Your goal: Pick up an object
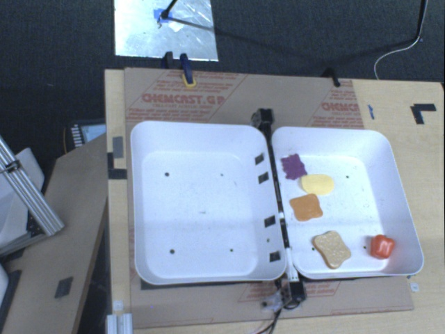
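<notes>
- Currently two white bins sit side by side on the counter point(229, 92), touching along their inner edges; the left bin point(201, 200) shows a white floor with a few small dark dots.
- Every loose object lies in the right bin point(400, 179).
- Purple piece point(293, 165): flat, ragged outline, by the bin's left edge, toward its far-left corner.
- Yellow oval piece point(317, 184): just beside the purple one on its near-right side; whether they touch is hard to tell.
- Orange piece point(306, 207): flat, squarish with rounded corners, just nearer than the yellow one, close to the left edge.
- Tan toast-shaped piece point(332, 248): flat, by the bin's near edge, apart from the orange one.
- Red object point(381, 246): small, chunky, in the near-right corner, well apart from the tan piece.
- Black clips point(263, 178): a row of them along the seam where the bins meet.
- Claw: state cannot be told from this view.
- Counter top is brown board with red "CHEMCAST" print along the far edge; a blue and yellow clamp point(186, 72) grips that far edge.
- Shiny foil square point(165, 19) lies on the dark floor beyond the counter's far edge.
- Wires point(285, 299) bunch at the counter's near edge under the seam.
- Metal rail point(28, 193) stands tilted off the counter's left edge.
</notes>
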You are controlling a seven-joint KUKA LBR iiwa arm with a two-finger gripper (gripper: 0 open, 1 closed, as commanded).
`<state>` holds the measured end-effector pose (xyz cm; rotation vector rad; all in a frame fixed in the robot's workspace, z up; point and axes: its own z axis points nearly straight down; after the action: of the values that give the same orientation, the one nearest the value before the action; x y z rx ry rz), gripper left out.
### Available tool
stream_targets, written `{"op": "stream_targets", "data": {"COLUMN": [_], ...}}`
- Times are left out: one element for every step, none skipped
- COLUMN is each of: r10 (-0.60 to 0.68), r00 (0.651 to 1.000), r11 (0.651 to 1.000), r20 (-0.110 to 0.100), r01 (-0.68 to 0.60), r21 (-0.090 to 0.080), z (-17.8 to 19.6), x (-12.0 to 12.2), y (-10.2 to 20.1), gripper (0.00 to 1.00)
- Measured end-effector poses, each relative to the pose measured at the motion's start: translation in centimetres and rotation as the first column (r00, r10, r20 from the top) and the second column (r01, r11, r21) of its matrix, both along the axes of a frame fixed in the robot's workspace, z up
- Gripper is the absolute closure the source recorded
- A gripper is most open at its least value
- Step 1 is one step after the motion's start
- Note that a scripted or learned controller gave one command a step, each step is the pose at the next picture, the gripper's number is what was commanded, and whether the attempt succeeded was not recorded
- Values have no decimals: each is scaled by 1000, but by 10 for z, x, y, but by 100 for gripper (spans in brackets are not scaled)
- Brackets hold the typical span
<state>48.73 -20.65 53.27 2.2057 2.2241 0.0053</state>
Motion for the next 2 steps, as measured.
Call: {"op": "stream_targets", "data": {"r10": [3, 3], "r00": [1000, 1000], "r11": [1000, 1000], "r20": [-5, -5], "r01": [-3, -3], "r21": [5, 5], "z": [3, 2], "x": [0, 25], "y": [74, 132], "gripper": [100, 100]}}
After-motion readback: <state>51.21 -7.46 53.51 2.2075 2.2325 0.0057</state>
